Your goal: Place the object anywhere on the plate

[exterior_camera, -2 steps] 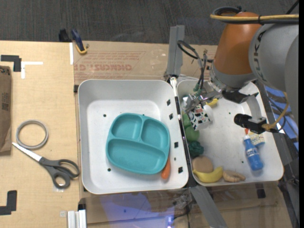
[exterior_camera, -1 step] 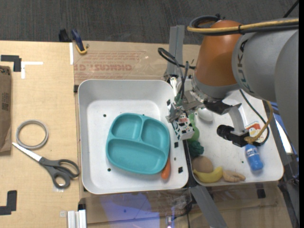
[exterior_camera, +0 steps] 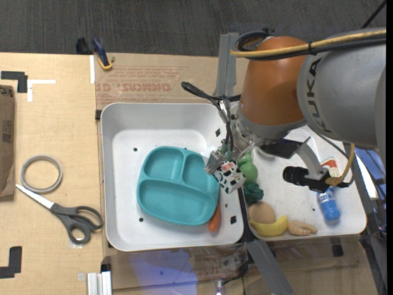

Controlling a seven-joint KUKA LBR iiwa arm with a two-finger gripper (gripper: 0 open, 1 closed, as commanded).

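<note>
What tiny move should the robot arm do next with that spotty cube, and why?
Probably slide a little to the view's left, then let go. The pincer seems to grip the white cube with black spots right at the edge of the teal divided plastic plate, so dropping it now might miss. I can't be sure the grip is firm.

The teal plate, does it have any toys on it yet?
Not yet. The teal plate shows bare compartments; the carrot lies just beside its rim.
</note>
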